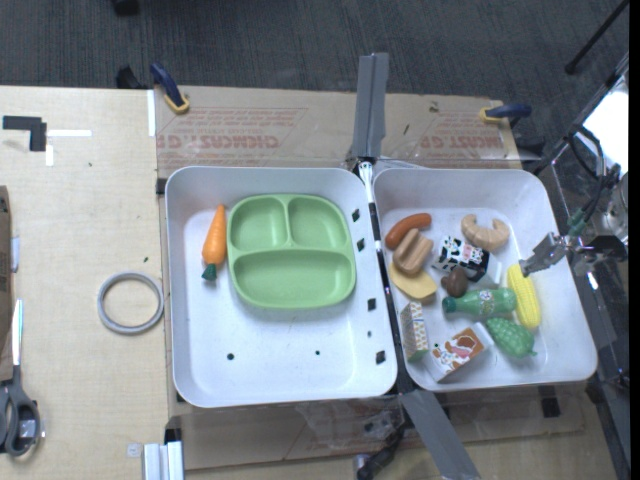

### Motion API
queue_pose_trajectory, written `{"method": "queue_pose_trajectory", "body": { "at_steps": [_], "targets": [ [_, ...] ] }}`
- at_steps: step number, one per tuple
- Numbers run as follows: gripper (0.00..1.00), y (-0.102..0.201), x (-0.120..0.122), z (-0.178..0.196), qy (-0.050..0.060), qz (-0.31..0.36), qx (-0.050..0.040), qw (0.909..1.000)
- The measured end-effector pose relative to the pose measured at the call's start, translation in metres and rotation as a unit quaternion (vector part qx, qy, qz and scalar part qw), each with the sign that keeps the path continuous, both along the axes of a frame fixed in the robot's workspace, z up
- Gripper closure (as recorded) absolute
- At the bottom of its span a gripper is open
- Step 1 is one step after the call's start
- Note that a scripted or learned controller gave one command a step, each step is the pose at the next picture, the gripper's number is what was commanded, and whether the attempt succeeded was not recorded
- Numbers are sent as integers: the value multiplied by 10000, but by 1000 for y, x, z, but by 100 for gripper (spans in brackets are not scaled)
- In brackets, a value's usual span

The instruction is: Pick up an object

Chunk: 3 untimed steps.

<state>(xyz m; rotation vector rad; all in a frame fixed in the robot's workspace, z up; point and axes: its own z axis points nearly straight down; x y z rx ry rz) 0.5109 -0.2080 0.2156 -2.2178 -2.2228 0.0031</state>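
Mostly, near to far, with places taken from the corn cob:

Right bin (560,368): its shallow walls keep the toy foods heaped together within the arm's reach.
Snack box (458,353): lies flat at the near edge, left of and nearer than the corn cob (526,296).
Green bottle (482,302): on its side, touching the corn cob's left flank.
Cow-print carton (462,257): left of the cob and a little farther.
Croissant (486,232): farther still, left of the cob.
Sausage (408,229): far left of the cob.
Green plate (292,250): in the other bin, well apart, with a carrot (214,238) beside it.
Gripper (548,254): just right of the cob's far end, holding nothing; fingers look slightly parted.
Arm pose: reaches in low over the bin's right wall, probably lining up on the cob.
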Motion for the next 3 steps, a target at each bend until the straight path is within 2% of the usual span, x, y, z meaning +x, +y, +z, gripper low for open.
{"method": "queue_pose_trajectory", "body": {
  "at_steps": [1, 2, 3],
  "targets": [
    [0, -5, 26, -123, -25, 0, 53, 10000],
    [100, -9, 25, -115, -13, -21, 20, 10000],
    [100, 66, 18, -18, -9, 341, -2, 9994]
  ]
}}
